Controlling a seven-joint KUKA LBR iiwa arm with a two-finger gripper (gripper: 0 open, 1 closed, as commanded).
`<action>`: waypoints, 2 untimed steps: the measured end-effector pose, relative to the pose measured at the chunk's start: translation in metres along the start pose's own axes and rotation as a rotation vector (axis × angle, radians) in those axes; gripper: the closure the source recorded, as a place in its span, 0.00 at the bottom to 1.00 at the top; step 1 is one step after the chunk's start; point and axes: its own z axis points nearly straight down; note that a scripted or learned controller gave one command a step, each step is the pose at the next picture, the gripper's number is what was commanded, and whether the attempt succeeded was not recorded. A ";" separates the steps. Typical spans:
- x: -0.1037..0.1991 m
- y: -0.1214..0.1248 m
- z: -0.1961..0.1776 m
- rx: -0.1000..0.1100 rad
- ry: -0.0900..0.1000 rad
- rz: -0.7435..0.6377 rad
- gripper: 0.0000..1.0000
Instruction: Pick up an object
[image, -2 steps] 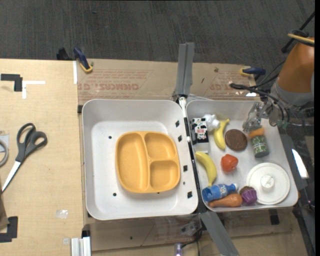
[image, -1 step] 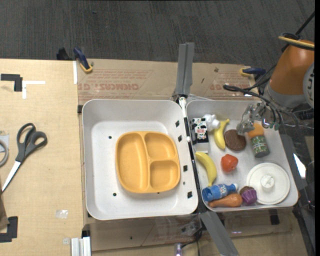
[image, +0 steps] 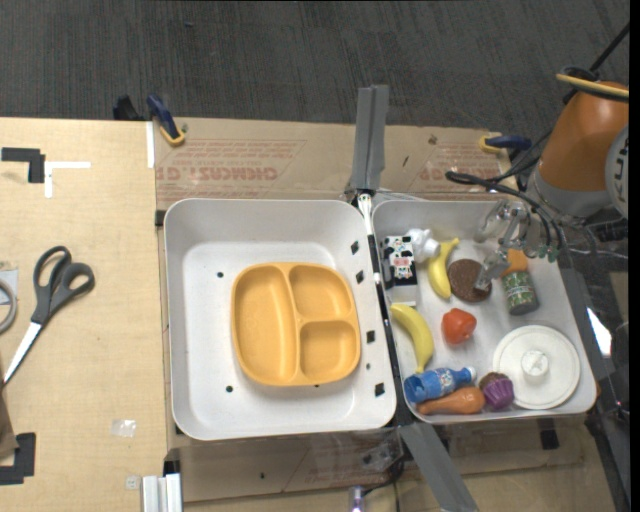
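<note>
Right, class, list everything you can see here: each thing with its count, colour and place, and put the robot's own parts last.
Bins: two, white, side by side on the bench.
Divided plate: one, yellow-orange, in the left bin.
Bananas: two, yellow, right bin, left part.
Toy cow: one, black and white, right bin, top left.
Round disc: one, brown, right bin, upper middle.
Tomato-like toy: one, red, right bin, centre.
Small bottle: one, green, right bin, upper right.
Round lid: one, white, right bin, lower right.
Bottle lying down: one, blue, right bin, bottom.
Carrot: one, orange, bottom edge.
Purple toy: one, beside the carrot.
Scissors: one, black-handled, on the bench, far left.
Arm: one, grey and orange, top right.
Gripper: one, metal, over the brown disc.
</note>
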 end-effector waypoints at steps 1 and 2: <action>-0.002 0.000 -0.012 0.000 -0.007 -0.001 1.00; 0.036 0.023 -0.142 0.000 0.000 -0.094 1.00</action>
